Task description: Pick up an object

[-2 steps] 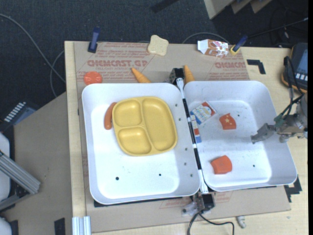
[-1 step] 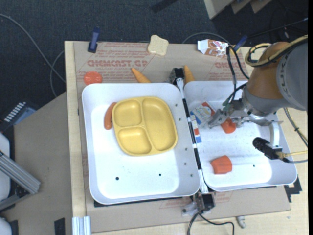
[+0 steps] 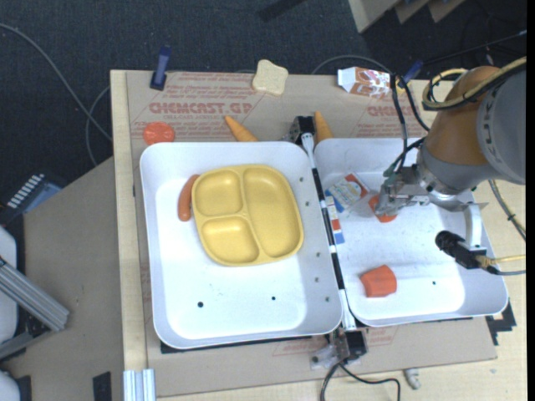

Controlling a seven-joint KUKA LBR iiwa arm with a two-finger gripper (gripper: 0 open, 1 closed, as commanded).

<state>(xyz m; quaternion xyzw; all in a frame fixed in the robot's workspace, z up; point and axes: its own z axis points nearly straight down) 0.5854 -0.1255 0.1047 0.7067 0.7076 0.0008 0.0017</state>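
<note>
Orange block, a candidate for pickup, lies at the near side of the right bin, well apart from the gripper. That gripper hangs low over the bin's far-left part, just above a small red piece; whether its fingers are apart or together cannot be told. A white-and-red packet lies just left of it. In the left bin, a yellow divided tray sits beside a sausage.
</note>
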